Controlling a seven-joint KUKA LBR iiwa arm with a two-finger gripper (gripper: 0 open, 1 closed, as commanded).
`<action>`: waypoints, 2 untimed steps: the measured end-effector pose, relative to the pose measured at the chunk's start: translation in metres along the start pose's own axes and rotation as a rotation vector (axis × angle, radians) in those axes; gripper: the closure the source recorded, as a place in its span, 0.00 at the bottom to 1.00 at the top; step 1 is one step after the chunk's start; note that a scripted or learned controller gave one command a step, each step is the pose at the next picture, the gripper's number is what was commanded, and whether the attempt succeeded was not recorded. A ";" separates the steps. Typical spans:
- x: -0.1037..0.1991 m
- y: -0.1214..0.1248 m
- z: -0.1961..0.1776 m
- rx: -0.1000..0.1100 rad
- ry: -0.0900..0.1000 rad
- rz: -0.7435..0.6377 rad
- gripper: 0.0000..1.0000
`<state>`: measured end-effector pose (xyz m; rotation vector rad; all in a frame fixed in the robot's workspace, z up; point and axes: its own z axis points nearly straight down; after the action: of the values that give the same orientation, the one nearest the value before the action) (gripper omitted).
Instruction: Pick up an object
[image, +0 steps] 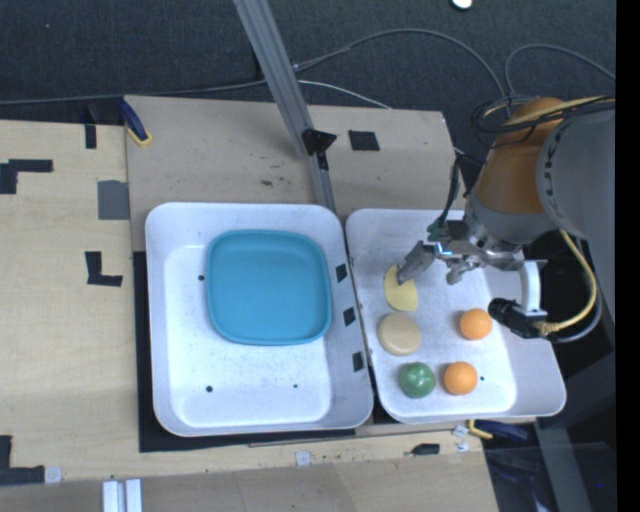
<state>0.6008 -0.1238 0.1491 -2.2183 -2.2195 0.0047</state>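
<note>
The right bin (530, 395) holds several small items: a pale yellow piece (401, 294), a beige round (399, 334), a green ball (416, 379), and two orange balls (475, 324) (460, 378). My gripper (434, 268) hangs over the upper part of this bin. Its fingers are spread: one dark finger (411, 267) reaches down to the top edge of the yellow piece, the other (458, 270) stands to the right. Nothing sits between them.
The left bin (175, 400) contains a blue square plate (268, 286). A slanted metal post (295, 100) rises behind the bins. Cables trail at the back right, and a yellow cable loops by the arm's wrist (565, 320).
</note>
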 end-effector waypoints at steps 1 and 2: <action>0.000 -0.002 0.043 0.000 0.000 0.000 0.00; 0.000 -0.001 0.031 -0.004 0.000 -0.001 1.00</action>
<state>0.5994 -0.1236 0.1186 -2.2193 -2.2227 0.0004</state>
